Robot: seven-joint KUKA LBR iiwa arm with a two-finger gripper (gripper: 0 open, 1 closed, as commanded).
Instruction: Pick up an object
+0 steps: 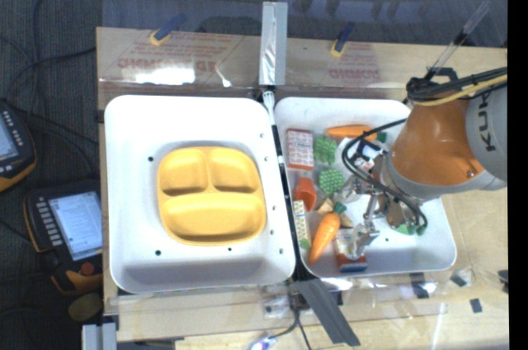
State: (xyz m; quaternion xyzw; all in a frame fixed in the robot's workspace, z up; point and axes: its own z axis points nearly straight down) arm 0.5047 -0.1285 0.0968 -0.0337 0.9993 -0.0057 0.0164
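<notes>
My gripper (364,226) hangs low over the middle of the right bin (437,253), under the orange wrist band. Just to its left an orange carrot (324,234) lies at a slant. A small red and blue item (352,261) sits right below the gripper, and whether they touch is not visible. Farther left there is a red cup (305,193), a green knobbly toy (331,177), another green piece (325,148) and a red-labelled packet (299,148). A second carrot (350,130) lies by the bin's far wall. The arm hides the bin's right half.
The left bin (132,175) holds a yellow divided tray (211,192). A raised divider (280,175) separates the two bins. Black cables (359,150) loop off the wrist over the right bin. A tablet (73,220) and a controller (12,144) lie off the bench at the left.
</notes>
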